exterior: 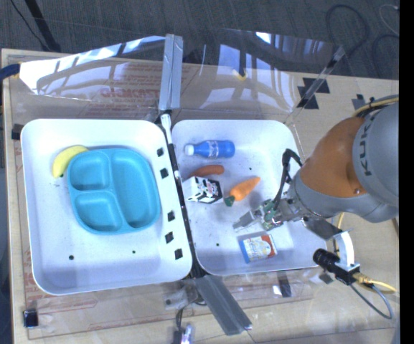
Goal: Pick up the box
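A small flat box (pixel 258 247) with a white, red and blue face lies near the front edge of the right bin (pixel 282 131). My gripper (pixel 253 219) hangs just behind and above it, reaching in from the right and pointing left. Nothing shows in the gripper, and the box rests on the bin floor. The arm's orange band (pixel 336 165) sits over the bin's right rim.
In the right bin lie a blue bottle (pixel 210 149), a brown sausage (pixel 207 170), a black-and-white carton (pixel 205 189) and a carrot (pixel 242 190). The left bin (pixel 41 256) holds a blue divided plate (pixel 113 188) and a banana (pixel 64 160).
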### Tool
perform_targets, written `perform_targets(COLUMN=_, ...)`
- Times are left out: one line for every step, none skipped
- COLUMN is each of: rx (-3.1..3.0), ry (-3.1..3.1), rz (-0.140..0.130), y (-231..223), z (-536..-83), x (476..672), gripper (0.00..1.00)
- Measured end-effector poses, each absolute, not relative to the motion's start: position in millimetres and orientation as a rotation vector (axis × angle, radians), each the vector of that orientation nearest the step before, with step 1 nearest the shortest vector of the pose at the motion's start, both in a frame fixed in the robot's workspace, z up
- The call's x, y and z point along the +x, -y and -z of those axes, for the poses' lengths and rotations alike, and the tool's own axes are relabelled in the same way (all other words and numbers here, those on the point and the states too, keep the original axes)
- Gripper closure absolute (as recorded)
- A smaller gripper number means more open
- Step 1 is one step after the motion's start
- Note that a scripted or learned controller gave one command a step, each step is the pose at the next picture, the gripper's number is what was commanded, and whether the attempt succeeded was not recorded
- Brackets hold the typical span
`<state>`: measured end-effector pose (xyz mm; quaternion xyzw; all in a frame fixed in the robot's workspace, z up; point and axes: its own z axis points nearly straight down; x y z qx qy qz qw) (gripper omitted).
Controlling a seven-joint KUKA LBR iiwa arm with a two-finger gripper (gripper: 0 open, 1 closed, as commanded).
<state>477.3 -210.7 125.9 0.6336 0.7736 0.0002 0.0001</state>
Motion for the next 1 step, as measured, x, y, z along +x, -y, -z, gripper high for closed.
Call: perform_targets(rx=1.922, ry=-2.488, rz=-0.001, y=208.5, z=-100.6, x=477.8, gripper=0.0)
